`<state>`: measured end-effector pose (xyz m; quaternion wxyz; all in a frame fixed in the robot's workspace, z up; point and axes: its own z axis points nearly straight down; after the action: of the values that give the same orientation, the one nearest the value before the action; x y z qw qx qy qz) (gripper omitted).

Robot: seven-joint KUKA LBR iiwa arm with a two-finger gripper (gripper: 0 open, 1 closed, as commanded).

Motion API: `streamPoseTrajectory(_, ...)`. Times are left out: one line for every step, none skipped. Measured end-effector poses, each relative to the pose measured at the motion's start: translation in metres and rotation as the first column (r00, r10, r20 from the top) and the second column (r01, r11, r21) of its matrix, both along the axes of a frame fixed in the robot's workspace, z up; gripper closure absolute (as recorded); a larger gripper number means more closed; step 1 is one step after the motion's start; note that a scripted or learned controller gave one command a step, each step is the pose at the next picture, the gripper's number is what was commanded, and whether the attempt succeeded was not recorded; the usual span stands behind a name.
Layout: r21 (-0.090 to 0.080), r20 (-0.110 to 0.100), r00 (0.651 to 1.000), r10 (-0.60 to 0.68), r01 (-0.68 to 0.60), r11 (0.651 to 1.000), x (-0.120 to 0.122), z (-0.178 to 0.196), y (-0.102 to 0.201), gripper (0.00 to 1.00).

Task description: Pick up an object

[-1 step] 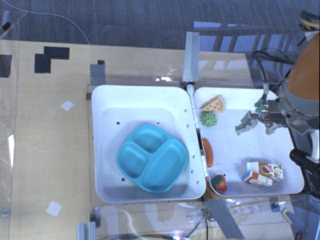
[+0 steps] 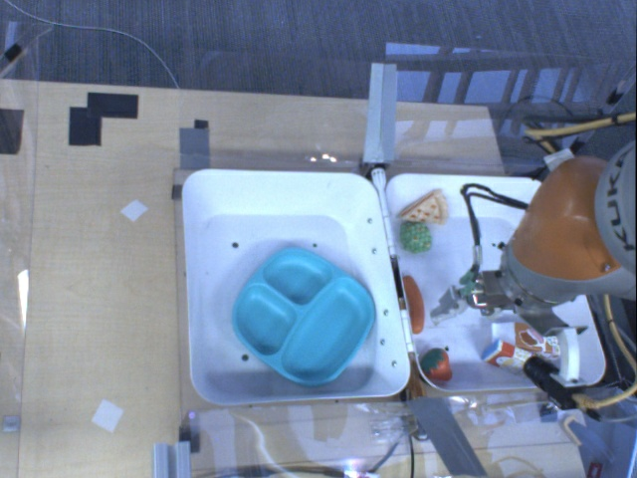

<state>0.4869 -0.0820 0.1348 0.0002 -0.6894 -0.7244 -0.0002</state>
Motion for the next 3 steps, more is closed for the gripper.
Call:
streamPoseTrajectory(-0.006, 0.015, 0.993, 0.113, -0.113, 0.994, 0.074, -0.045, -0.007, 0.00)
streamPoseTrajectory(-0.002, 0.007, 0.998, 0.058, -0.058, 0.998, 0.169, -0.048, -0.007, 0.00)
streamPoseTrajectory(-0.002, 0.009, 0.987, 0.163, -0.163, 0.987, 0.162, 0.053, 0.034, 0.00)
